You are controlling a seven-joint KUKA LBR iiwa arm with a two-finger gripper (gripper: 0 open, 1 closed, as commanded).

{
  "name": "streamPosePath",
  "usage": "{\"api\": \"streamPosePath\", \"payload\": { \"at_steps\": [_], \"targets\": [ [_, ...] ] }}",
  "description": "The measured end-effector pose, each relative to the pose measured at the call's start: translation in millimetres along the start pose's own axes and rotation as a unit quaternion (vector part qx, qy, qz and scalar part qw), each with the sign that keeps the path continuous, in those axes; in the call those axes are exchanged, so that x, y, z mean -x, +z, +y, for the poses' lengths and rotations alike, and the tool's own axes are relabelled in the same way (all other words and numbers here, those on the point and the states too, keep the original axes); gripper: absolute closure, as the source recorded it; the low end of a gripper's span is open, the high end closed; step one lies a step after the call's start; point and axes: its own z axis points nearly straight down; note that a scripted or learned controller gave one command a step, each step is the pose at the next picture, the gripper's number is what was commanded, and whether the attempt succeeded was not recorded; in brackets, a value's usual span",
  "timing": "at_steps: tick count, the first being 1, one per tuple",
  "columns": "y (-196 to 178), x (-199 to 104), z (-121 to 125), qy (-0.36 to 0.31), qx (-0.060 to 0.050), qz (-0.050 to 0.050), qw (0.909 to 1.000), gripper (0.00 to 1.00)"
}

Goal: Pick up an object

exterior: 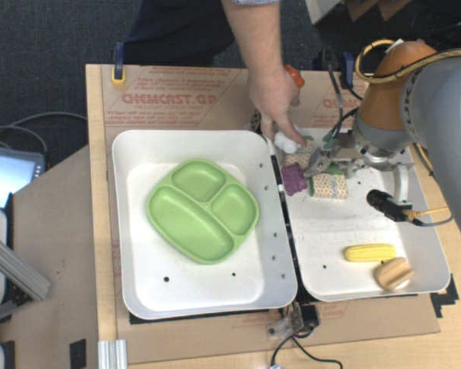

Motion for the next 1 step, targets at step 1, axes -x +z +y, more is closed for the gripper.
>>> {"api": "streamPosePath", "payload": {
  "at_steps": [1],
  "targets": [
    [1.4,-18.1,24.9,0.002,-0.015,-0.004,0.9999,0.00]
  ]
}}
